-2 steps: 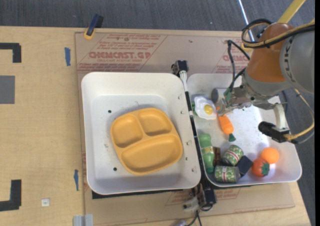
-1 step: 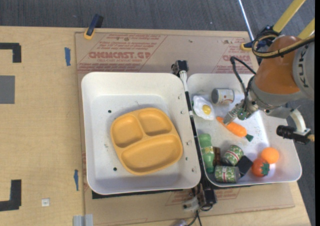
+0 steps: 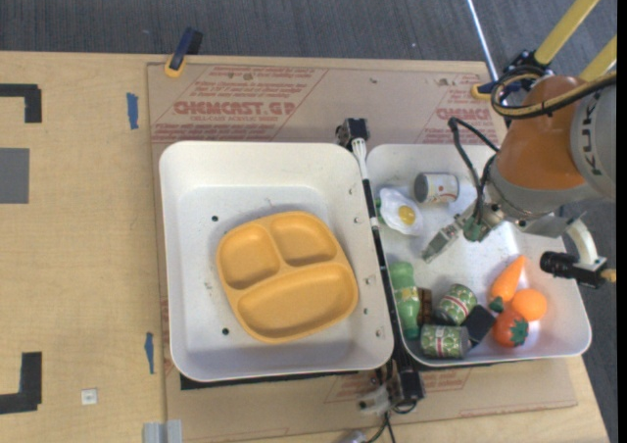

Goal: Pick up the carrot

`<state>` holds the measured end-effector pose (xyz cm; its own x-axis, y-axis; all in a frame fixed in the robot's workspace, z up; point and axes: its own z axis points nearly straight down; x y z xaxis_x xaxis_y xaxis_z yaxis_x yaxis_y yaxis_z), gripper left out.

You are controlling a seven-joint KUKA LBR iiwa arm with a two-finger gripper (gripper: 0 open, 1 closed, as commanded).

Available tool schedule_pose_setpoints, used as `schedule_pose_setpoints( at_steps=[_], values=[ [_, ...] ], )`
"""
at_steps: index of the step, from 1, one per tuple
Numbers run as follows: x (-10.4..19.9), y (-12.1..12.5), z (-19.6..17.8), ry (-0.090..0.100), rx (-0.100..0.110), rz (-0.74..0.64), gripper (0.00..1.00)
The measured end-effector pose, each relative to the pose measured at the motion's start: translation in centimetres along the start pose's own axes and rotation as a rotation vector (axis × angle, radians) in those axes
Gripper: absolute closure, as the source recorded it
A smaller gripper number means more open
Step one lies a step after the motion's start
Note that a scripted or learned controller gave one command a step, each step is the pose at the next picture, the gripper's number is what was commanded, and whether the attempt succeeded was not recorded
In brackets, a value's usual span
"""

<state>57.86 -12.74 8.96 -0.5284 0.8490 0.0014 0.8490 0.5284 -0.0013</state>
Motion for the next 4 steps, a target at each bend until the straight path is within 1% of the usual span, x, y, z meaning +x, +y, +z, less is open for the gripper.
schedule_pose_setpoints(
  at_steps=[1, 2, 3, 4],
  values=[
    [0.3, -5.8, 0.5, -0.004, -0.003, -0.181, 0.00],
    [-0.6, -9.9, -0.3, -0.052, -0.041, -0.314, 0.00],
    [-0.9, -8.9, 0.1, -0.032, -0.022, -0.320, 0.00],
    [-1.2, -10.1, -0.1, -0.039, -0.036, -0.244, 0.00]
  ],
)
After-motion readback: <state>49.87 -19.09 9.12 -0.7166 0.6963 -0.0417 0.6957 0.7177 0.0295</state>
